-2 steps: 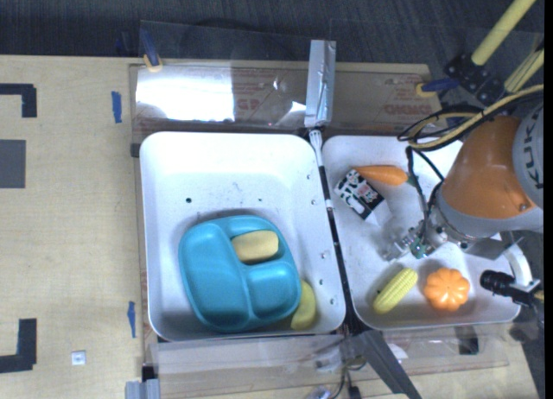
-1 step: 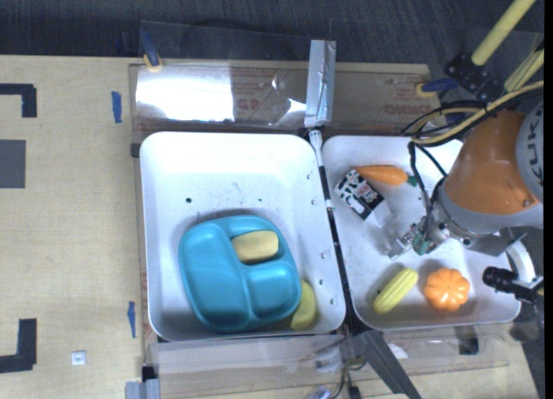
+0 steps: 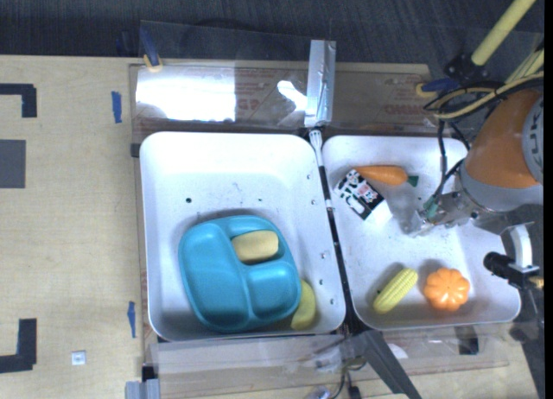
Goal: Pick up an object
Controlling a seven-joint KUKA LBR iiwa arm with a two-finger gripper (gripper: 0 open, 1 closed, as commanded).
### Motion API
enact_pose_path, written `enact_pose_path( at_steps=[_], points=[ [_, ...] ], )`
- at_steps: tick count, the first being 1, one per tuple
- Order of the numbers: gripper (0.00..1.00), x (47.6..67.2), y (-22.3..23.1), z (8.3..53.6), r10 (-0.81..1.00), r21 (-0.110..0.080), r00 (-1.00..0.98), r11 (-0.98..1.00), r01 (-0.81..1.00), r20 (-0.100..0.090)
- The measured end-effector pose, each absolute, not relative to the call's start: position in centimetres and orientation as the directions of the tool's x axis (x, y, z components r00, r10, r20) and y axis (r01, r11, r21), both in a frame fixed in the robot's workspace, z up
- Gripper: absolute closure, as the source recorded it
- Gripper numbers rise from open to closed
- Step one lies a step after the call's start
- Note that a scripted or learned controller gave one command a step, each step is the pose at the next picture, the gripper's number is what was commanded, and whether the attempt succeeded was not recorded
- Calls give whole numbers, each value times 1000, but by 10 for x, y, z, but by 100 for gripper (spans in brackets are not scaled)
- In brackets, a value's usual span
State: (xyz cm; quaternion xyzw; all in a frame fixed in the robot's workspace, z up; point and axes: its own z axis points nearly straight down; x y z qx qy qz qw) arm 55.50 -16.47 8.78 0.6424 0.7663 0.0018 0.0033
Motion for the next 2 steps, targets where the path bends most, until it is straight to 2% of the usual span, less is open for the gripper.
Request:
enact_pose_path(
  at_steps=[1,2],
  points=[
    [100,605,-217,145,996,5,91,-91,996,-2],
    [100,574,-181,259,918,8,-397,397,918,-7]
  ],
)
